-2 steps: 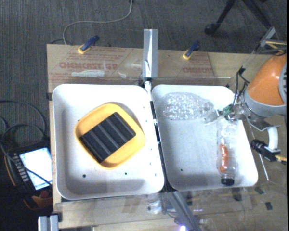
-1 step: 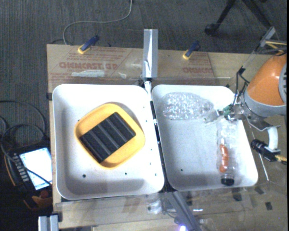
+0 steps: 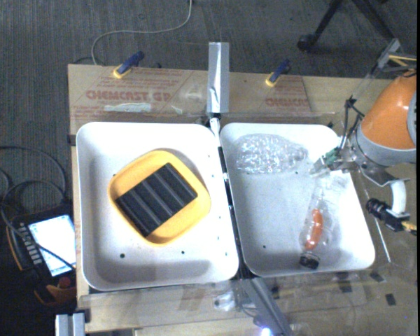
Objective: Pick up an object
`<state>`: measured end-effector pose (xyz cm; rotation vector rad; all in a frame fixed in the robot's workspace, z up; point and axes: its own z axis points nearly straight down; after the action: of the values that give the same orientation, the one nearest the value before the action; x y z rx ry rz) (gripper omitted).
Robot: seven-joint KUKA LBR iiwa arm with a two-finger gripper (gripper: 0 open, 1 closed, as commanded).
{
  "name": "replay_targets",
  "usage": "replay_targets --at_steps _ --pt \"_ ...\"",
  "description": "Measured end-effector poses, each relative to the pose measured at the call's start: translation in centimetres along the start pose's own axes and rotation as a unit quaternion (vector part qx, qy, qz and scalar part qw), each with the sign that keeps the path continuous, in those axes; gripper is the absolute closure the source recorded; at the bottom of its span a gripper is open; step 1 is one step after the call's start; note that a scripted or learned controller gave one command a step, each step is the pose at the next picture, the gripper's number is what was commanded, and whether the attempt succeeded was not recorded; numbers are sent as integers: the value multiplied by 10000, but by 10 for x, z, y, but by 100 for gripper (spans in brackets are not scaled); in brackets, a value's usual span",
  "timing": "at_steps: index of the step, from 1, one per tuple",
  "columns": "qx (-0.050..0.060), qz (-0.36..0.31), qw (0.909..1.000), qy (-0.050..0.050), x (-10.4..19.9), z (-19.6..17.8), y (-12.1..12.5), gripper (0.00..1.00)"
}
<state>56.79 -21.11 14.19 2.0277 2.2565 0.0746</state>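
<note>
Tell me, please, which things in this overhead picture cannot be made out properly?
- Tool: lost behind the arm's orange band at the camera view's right edge, so its state is unknown.
- Clear bottle in the right bin: its orange contents are too small and blurred to identify.
- Crumpled clear plastic: transparent against white, so its outline is vague.

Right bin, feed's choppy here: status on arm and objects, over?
Arm at right bin's right rim, nothing seen held. Clear bottle with orange contents lies in it, crumpled clear plastic at back. Yellow-and-black tray in left bin.
</note>
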Motion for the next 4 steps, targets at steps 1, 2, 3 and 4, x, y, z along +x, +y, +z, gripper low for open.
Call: replay_targets --at_steps 1,2,3,4 --pt "551 394 9975 210 0 22 8 100" --pt "553 395 9975 208 0 22 8 0" --pt "441 -303 9984 198 25 42 -64 0" --pt "569 1103 9921 167 6 26 -10 0"
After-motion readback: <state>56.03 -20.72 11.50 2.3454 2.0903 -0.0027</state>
